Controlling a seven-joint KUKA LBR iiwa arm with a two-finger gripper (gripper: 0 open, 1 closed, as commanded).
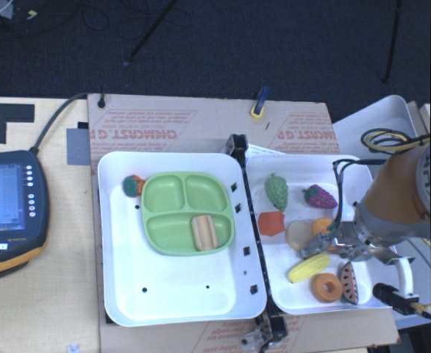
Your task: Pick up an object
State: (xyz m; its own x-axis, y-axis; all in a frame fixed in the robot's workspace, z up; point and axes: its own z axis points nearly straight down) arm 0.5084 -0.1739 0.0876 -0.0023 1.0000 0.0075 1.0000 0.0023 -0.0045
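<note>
My gripper [330,244] is low in the right bin [304,169], at its right-hand middle. It hangs just above a yellow corn cob [308,268] and right next to an orange piece [321,226] and a beige disc [298,234]. The wrist partly covers the orange piece. Close by lie an orange ring [326,288], a watermelon slice [348,283], a red block [271,223], a purple grape bunch [319,195] and a green leafy vegetable [276,191]. Nothing can be seen held.
The left bin [120,271] holds a green divided plate [168,197] with a hot dog [204,232] on it, and a small orange and green ball [132,185] at its top left corner. A control tablet [9,212] lies off the bench to the left.
</note>
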